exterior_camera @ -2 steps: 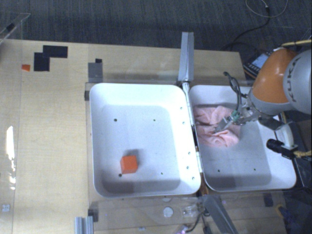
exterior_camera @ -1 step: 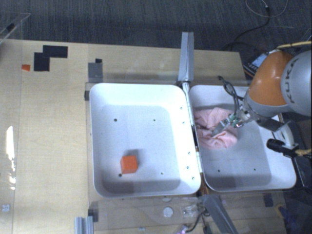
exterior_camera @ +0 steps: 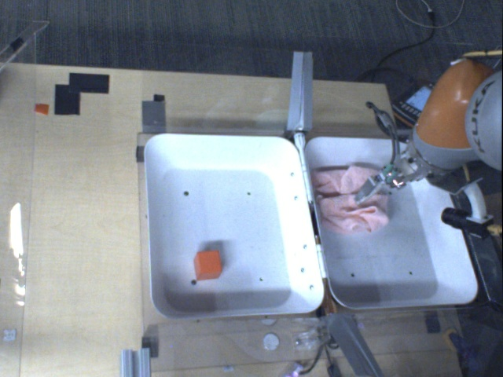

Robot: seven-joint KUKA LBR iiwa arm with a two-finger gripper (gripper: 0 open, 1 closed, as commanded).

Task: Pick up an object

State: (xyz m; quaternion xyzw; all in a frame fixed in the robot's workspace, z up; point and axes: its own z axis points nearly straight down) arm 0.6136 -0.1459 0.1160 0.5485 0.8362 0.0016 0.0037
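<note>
A crumpled pink cloth [exterior_camera: 350,201] lies in the upper left part of the right bin [exterior_camera: 409,281]. My gripper [exterior_camera: 372,188] reaches in from the right and hovers at the cloth's right side, its thin fingers pointing down-left onto the fabric. Whether fabric sits between the fingers is too small to tell. An orange cube [exterior_camera: 208,265] rests in the lower middle of the left bin [exterior_camera: 220,163], far from the gripper.
A metal divider post [exterior_camera: 299,93] stands behind the seam between the two bins. Black blocks [exterior_camera: 77,91] and a small orange piece [exterior_camera: 42,109] lie on the wooden bench at far left. Cables run behind the right bin.
</note>
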